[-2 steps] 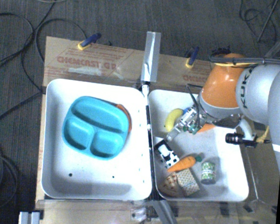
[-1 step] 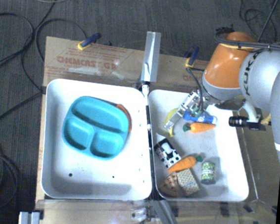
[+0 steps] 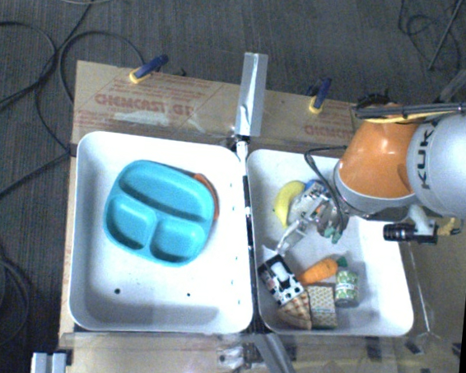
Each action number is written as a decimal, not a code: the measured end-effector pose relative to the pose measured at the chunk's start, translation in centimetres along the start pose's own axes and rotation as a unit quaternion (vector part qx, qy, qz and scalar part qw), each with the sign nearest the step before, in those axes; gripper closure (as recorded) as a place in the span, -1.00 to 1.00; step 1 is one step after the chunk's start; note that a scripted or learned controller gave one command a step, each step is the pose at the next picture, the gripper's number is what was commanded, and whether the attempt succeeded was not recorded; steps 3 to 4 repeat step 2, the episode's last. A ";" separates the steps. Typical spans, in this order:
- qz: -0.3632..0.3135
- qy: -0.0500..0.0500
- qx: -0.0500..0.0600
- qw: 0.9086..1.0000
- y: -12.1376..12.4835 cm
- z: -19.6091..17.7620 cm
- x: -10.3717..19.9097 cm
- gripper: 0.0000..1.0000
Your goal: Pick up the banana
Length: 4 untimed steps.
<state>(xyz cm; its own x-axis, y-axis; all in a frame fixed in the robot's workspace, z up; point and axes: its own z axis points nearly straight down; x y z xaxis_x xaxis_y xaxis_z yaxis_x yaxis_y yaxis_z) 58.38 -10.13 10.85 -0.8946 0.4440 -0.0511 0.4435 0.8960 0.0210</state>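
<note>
From my station I saw two white bins side by side on the tabletop (image 3: 101, 101). The left bin (image 3: 81, 290) held a blue divided tray (image 3: 160, 211), turned upside down or not I could not tell, with an orange edge (image 3: 208, 187) showing from under its far right side. The right bin (image 3: 385, 313) held the banana (image 3: 287, 200) near its upper left corner, partly covered by the gripper (image 3: 313, 215), which sat just beside and over it. I could not tell how the gripper was set. Lower in that bin lay a carrot (image 3: 319, 271), a small green item (image 3: 345, 286), a black-and-white object (image 3: 281, 282) and a tan patterned block (image 3: 320, 307), crowded together near the front wall. The arm's orange band (image 3: 376, 159) hung above the bin's far side. Blue and yellow clamps (image 3: 150, 67) gripped the tabletop's back edge, and cables (image 3: 33, 36) lay on the floor beyond.
</note>
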 end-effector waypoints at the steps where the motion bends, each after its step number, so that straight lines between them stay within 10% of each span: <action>1: -0.077 0.025 0.008 0.997 7.1 -7.3 -3.8 -1.00; 2: -0.156 0.022 0.005 0.988 1.4 2.2 -3.3 -1.00; 4: -0.156 0.022 0.005 0.988 1.4 2.2 -3.3 -1.00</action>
